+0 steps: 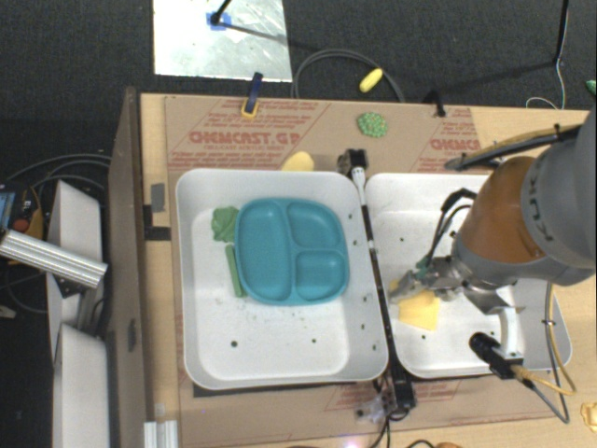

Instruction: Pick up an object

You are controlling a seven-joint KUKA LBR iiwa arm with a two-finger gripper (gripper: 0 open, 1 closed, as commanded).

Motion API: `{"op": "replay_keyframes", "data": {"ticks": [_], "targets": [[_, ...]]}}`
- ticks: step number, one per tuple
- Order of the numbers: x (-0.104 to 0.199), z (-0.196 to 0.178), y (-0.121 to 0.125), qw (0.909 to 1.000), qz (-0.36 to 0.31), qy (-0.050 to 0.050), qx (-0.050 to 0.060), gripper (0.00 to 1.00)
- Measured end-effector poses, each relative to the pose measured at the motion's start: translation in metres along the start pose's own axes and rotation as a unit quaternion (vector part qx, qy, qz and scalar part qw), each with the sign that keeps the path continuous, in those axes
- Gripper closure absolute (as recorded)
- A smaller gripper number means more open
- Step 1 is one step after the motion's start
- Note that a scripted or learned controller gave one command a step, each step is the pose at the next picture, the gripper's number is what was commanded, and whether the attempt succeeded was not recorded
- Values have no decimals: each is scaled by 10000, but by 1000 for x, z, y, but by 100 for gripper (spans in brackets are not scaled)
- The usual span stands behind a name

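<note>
1. The arm point(522, 222) reached in over the right bin point(410, 208), its wrist low above a yellow wedge point(420, 312) that lay on the bin floor toward the near-left part, close to the divider between the two bins.
2. The jaws point(417, 283) sat just above the wedge's upper edge; whether they were released or clenched could not be told from this slant, and nothing showed the wedge between them.
3. To do the step well, the jaws would likely need to straddle the wedge across its narrower span and come straight down, since a glancing contact could push so light a piece toward the bin wall.
4. Keeping the descent centred also seemed wise because the wedge lay near the divider, where a finger could catch.
5. The wedge looked like a small block of pale yellow, flat-faced and angular, rather like toy cheese or foam, probably soft and light.
6. In the left bin point(201, 278) lay a teal divided tray point(292, 252) with a green leafy piece point(225, 222) beside it, well apart from the wedge.
</note>
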State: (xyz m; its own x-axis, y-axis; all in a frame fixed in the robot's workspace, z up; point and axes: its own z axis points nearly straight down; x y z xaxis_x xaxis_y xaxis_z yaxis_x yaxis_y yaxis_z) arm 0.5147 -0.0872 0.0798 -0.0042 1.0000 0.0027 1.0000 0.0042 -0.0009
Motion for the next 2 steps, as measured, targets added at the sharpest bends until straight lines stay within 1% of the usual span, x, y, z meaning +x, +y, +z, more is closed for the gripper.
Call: {"op": "replay_keyframes", "data": {"ticks": [1,2], "targets": [[-33,-4,-30,10000,32,-11,3,0],[5,-5,22,10000,-26,-13,-33,0]]}}
